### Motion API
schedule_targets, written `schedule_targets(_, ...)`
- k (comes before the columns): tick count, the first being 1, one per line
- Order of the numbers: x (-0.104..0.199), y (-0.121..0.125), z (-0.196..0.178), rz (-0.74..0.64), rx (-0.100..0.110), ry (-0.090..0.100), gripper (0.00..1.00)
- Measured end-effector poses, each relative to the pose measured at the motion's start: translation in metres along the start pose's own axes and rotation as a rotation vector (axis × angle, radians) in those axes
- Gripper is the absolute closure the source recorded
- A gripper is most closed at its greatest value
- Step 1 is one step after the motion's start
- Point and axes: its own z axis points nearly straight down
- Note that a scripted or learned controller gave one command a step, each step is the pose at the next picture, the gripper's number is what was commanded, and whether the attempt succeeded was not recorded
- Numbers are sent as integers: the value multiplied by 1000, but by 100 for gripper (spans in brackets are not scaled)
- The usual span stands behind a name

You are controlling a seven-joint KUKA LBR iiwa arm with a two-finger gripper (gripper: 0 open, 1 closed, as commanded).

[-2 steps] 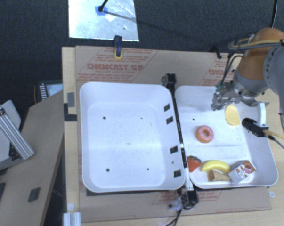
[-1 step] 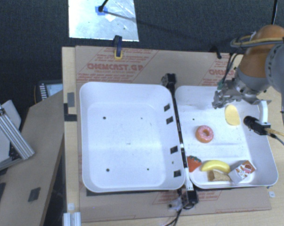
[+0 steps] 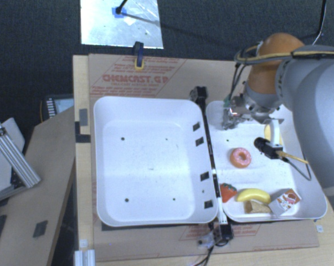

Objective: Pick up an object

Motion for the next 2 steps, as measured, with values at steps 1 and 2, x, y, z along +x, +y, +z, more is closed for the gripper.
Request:
schedule_targets(1, -5, 1, -14, 5, -5, -3, 100)
schedule_targets(2, -5, 2, -25, 3, -9, -3, 100)
